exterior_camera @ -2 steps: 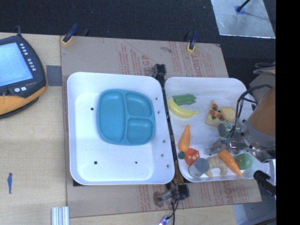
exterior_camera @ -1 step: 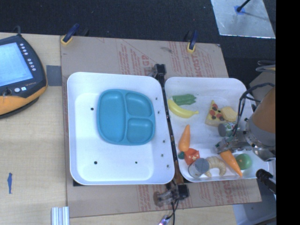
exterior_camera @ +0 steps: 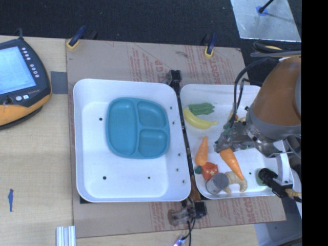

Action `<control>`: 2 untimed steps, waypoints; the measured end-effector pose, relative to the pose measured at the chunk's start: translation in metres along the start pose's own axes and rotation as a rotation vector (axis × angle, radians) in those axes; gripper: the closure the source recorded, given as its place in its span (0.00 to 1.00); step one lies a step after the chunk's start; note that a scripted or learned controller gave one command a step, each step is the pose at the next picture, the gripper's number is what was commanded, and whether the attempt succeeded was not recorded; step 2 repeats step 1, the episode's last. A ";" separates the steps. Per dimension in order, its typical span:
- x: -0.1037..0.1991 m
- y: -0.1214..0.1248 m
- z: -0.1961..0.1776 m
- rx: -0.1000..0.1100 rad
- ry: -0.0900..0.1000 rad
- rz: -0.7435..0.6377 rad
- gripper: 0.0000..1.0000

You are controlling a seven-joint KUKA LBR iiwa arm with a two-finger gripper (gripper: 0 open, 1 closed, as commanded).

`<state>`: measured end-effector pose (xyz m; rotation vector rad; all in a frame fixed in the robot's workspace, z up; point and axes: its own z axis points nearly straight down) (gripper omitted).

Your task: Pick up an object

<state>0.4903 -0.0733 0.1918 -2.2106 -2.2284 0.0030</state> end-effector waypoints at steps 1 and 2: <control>0.071 -0.013 -0.019 0.000 -0.001 -0.001 1.00; 0.071 -0.013 -0.019 0.000 -0.001 -0.001 1.00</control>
